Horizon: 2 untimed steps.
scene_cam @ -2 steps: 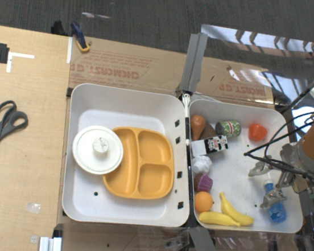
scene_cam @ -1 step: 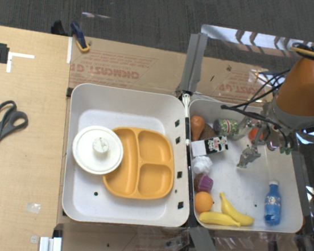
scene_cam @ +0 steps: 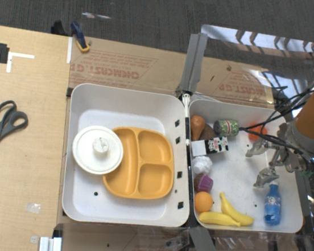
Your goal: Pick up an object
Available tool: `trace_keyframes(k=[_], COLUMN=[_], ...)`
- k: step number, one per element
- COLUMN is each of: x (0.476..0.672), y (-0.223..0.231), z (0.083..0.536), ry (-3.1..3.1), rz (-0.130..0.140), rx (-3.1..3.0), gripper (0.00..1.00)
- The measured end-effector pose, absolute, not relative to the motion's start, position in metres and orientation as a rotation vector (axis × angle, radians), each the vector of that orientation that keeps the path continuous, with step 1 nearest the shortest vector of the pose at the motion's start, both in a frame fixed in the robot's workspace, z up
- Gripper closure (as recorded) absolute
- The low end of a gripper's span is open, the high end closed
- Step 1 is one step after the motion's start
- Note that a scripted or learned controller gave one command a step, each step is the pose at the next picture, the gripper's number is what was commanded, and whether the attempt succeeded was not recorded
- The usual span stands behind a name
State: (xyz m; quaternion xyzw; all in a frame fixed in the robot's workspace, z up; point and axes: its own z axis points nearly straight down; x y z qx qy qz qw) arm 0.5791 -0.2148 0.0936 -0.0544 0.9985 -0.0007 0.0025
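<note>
**Gripper parked over the right bin, blue bottle looks like the closest grab**

Bananas first, since they sit at the near edge: two yellow plastic bananas [scene_cam: 227, 213] along the front of the right white bin [scene_cam: 236, 175]. My guess for the pick is the small blue plastic bottle [scene_cam: 273, 205], standing at about 4 o'clock in that bin. It lies just below the two-finger metal gripper [scene_cam: 269, 165], roughly at 5 o'clock from it, long axis running near-to-far. The fingers look spread apart with nothing between them.

Counting outward in the same bin: one orange ball [scene_cam: 203, 201], one purple lump [scene_cam: 204, 183], one white lump [scene_cam: 201, 165], one black-and-white box [scene_cam: 217, 145], one green can [scene_cam: 226, 126], one brown piece [scene_cam: 197, 124], and something red [scene_cam: 256, 133] at 12 o'clock, too hidden to name.

Over in the left white bin [scene_cam: 73, 197]: one yellow divided plate [scene_cam: 143, 163] and one round white lid [scene_cam: 97, 149] overlapping its 9 o'clock edge. One pair of scissors [scene_cam: 0, 127] lies on the bench, well apart.
</note>
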Motion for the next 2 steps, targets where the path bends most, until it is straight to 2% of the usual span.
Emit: trace_keyframes(k=[1,2], x=[0.516,0.622], y=[-0.222,-0.205], z=[0.093,0.095], ry=[3.133,3.118], rz=[-0.001,-0.002], rx=[-0.174,-0.302], gripper=[0.0,0.0])
